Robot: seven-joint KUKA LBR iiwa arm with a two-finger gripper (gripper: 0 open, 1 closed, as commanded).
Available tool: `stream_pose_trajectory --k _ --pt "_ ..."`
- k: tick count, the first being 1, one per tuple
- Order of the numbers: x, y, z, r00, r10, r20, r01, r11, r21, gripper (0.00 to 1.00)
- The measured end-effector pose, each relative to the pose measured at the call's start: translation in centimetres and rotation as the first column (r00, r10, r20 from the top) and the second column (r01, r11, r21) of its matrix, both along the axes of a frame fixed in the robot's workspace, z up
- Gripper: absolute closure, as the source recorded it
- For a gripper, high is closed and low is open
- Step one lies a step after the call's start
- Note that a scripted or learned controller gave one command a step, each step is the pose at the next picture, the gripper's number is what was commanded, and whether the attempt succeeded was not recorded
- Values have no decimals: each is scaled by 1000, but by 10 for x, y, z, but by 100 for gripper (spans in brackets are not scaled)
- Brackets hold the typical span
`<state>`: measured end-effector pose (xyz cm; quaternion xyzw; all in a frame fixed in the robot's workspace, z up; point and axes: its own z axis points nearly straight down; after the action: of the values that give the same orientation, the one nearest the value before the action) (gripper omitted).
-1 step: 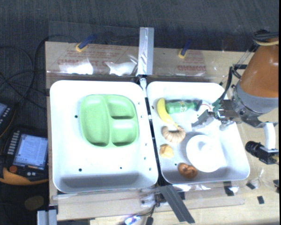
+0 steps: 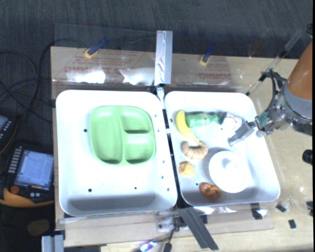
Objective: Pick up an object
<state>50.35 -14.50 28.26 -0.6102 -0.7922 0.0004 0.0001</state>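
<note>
Left shallow white bin (image 2: 73, 182): holds one pale green plastic tray with three compartments (image 2: 122, 134), lying flat near the middle.
Right shallow white bin (image 2: 262, 156): holds a yellow banana (image 2: 185, 126), a green plastic bottle lying on its side (image 2: 205, 119), a tan croissant-shaped piece (image 2: 194, 150), a small beige lump (image 2: 186, 168), a round white dish (image 2: 230, 171) and a reddish-brown rounded object (image 2: 210, 191).
Bottle and banana: touching at the bin's far side.
Two-finger gripper (image 2: 237, 137): over the right bin's right part, just above the dish, nothing seen between its fingers; spread cannot be told.
</note>
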Motion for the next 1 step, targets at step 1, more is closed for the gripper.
stream_pose_trajectory --k 1 --pt "42 24 -96 983 -183 -2 183 983 1 0"
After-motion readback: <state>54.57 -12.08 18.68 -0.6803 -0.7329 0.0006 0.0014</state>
